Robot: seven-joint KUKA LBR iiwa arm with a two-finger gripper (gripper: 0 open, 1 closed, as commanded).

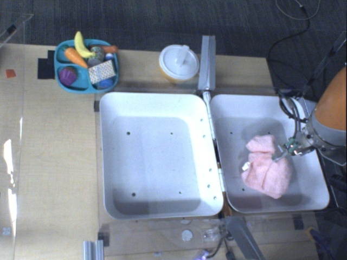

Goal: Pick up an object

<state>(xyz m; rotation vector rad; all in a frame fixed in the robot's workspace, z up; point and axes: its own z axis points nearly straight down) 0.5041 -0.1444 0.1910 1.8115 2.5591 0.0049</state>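
A crumpled pink cloth (264,168) lies in the right bin (238,118), toward its front right. The arm comes in from the right, and its gripper (282,154) is down at the cloth's right edge, with the tips touching or pressing into the fabric. The tips are small and dark against the cloth.
The left bin (154,156) sits beside the right one, with a metal divider post (206,64) behind them. A blue tray (60,85) of toy food stands at the back left. A white lidded cup (179,62) stands behind the bins. Cables hang at the right.
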